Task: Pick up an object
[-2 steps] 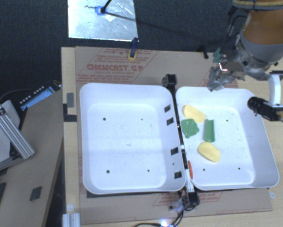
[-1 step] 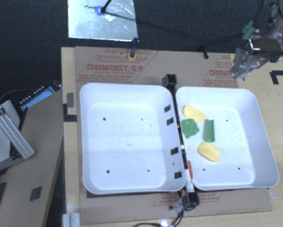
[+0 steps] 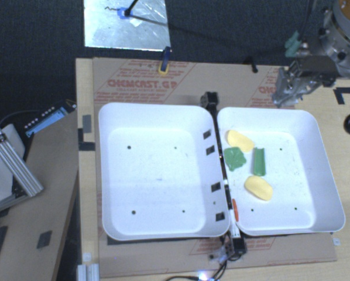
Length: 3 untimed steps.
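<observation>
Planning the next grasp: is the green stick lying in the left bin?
No, the green stick lies in the right bin, between two yellow pieces and beside a green lump.

arm's (image 3: 345, 22) parked up in the top right corner, gripper (image 3: 286, 92) hanging down low, nothing between its fingers as far as I can see

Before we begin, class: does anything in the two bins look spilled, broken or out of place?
Nothing stands out. Two yellow pieces, a green lump and a green block lie loose in the right bin, none spilled over its rim.
</observation>
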### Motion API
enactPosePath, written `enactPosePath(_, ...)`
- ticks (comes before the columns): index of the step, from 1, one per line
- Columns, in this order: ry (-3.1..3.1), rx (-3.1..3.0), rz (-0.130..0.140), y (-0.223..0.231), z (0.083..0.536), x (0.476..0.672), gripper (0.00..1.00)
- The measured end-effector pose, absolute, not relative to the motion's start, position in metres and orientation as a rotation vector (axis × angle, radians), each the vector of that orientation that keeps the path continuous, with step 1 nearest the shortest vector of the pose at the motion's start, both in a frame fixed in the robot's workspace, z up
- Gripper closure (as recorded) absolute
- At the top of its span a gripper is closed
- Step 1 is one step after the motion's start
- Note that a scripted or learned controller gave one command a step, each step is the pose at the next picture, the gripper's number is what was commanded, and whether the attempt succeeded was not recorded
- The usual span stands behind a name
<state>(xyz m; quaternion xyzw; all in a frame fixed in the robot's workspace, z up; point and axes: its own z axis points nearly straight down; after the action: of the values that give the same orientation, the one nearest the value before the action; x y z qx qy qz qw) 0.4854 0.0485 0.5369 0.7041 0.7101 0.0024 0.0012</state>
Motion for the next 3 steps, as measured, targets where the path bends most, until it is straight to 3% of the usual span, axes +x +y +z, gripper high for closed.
enactPosePath(1, 2.236, 2.213, -0.007, 0.118, 0.429, 0.486, 1.00)
enactPosePath(2, 2.235, 2.205, 0.016, 0.206, 0.500, 0.486, 1.00)
enactPosePath(3, 2.207, 2.230, 0.004, 0.095, 0.504, 0.492, 1.00)
